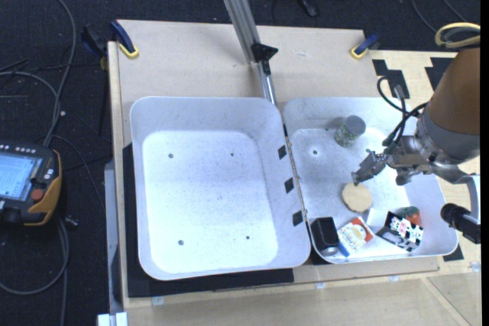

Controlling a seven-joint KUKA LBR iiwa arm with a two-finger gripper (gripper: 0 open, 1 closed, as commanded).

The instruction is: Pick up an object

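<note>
Dark carpet strewn with cables is surrounding the wooden bench, which is carrying two white bins. Over the right bin, the gripper is hovering with its fingers apart, gripping nothing, just above a tan round disc. A grey cylinder is standing near the bin's far edge; a black block, a red-and-white packet and a patterned toy are lying along its near edge.

Light wooden bench on dark carpet. Two shallow white bins side by side on it: left bin, right bin (edges touching in the middle). Yellow clamps at the back corners.
</note>
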